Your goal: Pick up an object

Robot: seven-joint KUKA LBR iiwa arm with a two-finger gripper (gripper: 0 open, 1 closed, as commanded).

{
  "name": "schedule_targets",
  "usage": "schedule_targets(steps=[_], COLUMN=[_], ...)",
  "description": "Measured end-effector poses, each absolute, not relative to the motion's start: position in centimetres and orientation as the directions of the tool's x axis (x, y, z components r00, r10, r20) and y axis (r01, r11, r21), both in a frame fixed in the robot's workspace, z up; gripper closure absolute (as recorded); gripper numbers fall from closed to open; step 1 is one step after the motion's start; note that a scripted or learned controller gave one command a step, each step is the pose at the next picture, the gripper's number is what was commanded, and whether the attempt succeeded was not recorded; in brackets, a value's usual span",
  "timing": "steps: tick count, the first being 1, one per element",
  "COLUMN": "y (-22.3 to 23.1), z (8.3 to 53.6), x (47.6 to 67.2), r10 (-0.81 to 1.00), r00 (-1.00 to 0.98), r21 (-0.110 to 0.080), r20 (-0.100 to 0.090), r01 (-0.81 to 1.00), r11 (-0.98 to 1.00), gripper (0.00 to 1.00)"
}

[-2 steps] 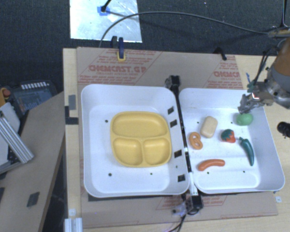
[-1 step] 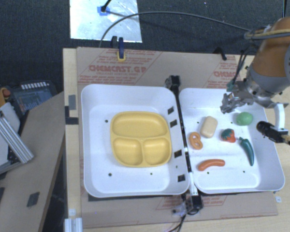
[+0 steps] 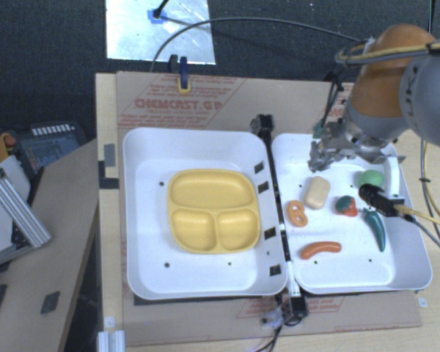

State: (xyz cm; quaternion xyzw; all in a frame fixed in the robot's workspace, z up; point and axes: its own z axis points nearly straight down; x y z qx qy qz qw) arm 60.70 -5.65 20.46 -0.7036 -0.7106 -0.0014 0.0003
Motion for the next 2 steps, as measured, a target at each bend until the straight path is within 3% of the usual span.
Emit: schedule_targets(steps=[2], y=[4.9], z=[21.4], x=[62.1], r10=[1.000], r00=[-0.009], r21=[0.003], r20=[0.002], r01=[1.000], r11=[0.009], gripper=[1.00])
